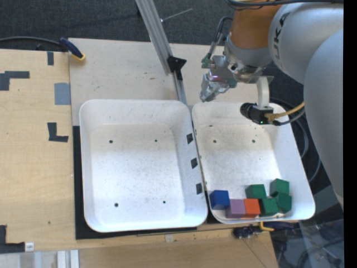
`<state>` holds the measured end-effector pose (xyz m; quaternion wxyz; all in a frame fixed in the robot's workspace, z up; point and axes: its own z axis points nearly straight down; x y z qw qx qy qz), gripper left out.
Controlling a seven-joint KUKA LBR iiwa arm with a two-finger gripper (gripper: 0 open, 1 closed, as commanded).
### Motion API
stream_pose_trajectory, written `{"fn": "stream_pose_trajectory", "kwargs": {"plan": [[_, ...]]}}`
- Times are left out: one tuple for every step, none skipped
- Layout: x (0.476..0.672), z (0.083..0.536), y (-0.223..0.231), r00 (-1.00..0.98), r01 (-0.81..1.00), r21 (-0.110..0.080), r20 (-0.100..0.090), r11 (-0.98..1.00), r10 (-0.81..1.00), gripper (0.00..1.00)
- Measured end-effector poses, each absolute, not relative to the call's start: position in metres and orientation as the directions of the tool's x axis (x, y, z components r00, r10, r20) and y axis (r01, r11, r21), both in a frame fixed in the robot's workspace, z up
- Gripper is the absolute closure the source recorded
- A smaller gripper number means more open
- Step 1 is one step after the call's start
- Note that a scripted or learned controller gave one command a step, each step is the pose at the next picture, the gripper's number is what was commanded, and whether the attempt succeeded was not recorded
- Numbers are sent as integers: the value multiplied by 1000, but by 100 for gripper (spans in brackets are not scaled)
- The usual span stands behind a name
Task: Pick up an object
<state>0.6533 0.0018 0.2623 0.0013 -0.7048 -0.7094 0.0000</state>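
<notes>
Camera view from above: grey arm with orange band (262, 15) poised over the far edge of the right shallow white bin (290, 149). Its two-finger gripper (211, 89) holds nothing. Small coloured blocks (254, 201) cluster along the bin's near edge, well apart from it. Descend squarely over one outer block.

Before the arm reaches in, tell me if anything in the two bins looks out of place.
Nothing looks damaged or spilled. The blocks are all crowded into the near corner of the right bin, some touching or overlapping, which could make a clean pick harder. The gripper hangs above that bin's far edge, away from them.
</notes>
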Motion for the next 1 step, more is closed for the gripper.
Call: {"fn": "stream_pose_trajectory", "kwargs": {"plan": [[663, 246, 57, -6, 1000, -2, 1, 6, 1000, 100]]}}
